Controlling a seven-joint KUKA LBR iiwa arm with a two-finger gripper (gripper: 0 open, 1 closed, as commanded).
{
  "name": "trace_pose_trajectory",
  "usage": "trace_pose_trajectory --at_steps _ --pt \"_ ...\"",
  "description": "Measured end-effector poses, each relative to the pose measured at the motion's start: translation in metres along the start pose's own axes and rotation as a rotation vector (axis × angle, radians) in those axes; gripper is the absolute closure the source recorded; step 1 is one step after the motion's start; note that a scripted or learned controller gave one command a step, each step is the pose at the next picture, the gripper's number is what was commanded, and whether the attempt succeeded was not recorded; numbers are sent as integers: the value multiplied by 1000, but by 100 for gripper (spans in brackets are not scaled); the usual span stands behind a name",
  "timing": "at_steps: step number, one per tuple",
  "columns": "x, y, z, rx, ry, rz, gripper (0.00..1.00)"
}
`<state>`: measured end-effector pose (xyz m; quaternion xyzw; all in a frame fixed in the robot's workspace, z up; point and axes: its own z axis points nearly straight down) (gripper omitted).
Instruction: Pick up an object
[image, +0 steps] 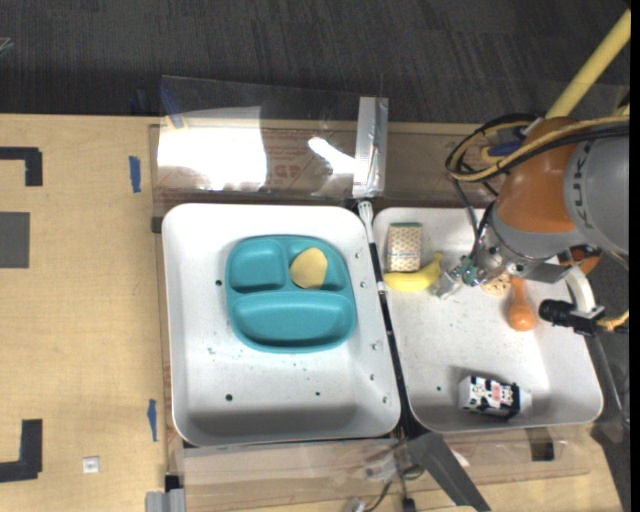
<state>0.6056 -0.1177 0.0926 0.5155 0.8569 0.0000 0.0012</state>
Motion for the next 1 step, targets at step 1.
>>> trace_pose_trajectory --at_steps 1 --pt "94 58 -96 -9 -1 -141 100"
